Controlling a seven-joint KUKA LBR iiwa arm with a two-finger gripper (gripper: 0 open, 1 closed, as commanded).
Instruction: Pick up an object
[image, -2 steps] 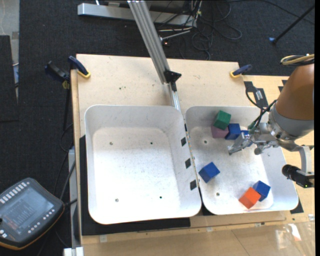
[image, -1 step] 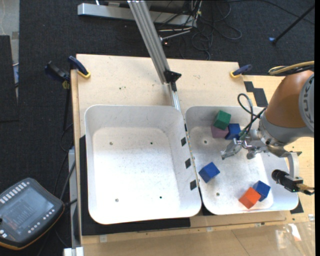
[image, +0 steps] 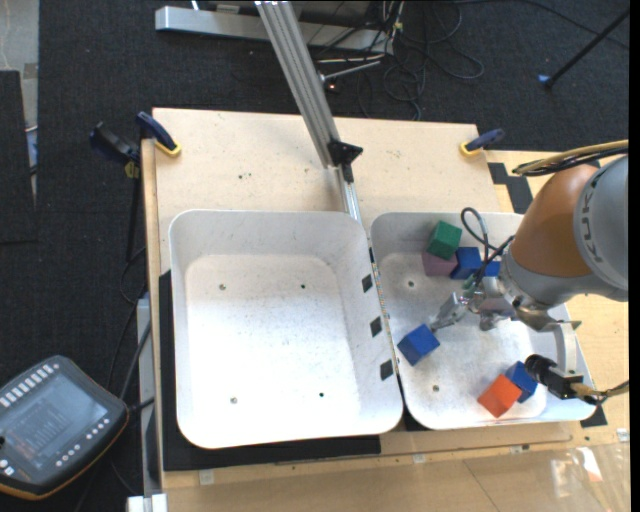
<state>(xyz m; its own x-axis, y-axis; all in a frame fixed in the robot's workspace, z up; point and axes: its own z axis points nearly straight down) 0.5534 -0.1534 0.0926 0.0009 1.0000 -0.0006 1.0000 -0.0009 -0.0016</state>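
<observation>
Where the right bin (image: 440, 415) came nearest the camera, an orange block (image: 497, 396) touched a blue block (image: 521, 379). Farther in, the gripper (image: 447, 318) pointed at another blue block (image: 418, 343) near the left wall; whether it was open, I cannot tell. Farthest, green (image: 445, 239), purple (image: 436, 263) and blue (image: 466, 262) blocks clustered.

Dark carpeted floor (image: 80, 60) around a pale wooden bench (image: 260, 165), black cables (image: 430, 55) at twelve o'clock, blue-and-yellow clamps (image: 158, 135) at bench corners, grey handheld controller (image: 55, 425) at eight o'clock
</observation>
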